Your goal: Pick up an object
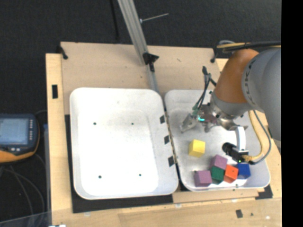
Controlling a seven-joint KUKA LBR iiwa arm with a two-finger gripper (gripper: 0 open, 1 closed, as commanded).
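The two-finger gripper hangs over the right shallow white bin, fingers spread apart, nothing between them — the small yellow cube sits just below it mid-bin, while purple, green, orange and blue cubes cluster by the near edge

The arm runs off the right edge; its wrist hides part of the right bin.

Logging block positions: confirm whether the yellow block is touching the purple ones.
No, the yellow block sits apart in the right bin, with bare white floor between it and the purple blocks below.
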